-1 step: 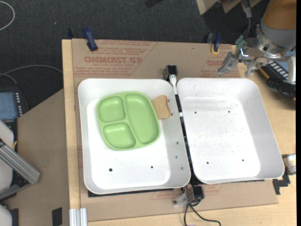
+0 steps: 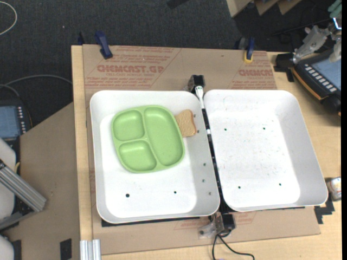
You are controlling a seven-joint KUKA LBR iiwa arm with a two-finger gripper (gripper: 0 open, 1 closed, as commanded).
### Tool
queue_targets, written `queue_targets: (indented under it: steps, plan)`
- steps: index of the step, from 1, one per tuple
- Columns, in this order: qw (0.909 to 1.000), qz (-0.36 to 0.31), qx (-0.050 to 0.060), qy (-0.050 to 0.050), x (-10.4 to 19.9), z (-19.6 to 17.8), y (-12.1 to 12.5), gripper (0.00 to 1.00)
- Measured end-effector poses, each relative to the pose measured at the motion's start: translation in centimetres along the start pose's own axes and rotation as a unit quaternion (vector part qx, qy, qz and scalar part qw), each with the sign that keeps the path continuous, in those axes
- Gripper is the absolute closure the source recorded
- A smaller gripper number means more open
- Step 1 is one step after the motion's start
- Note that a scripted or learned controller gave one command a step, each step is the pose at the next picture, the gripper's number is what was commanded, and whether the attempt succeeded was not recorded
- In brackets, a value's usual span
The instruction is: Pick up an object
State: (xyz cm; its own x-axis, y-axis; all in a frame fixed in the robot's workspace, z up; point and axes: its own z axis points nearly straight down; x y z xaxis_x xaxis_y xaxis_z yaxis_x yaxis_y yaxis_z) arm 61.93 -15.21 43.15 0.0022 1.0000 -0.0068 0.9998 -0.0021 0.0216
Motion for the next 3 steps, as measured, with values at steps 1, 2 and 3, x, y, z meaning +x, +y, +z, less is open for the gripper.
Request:
queue_targets:
  steps: [1,2,3]
  plan:
    - [1.0000,-0.002,0.003,0.001,0.8,-11.0,-3.5,0.00]
    - [0.9998,-0.011,0.015,0.005,22.7,-2.5,-8.7,0.00]
    - [1.0000,-0.003,0.006,0.005,22.7,-11.3,-13.8,0.00]
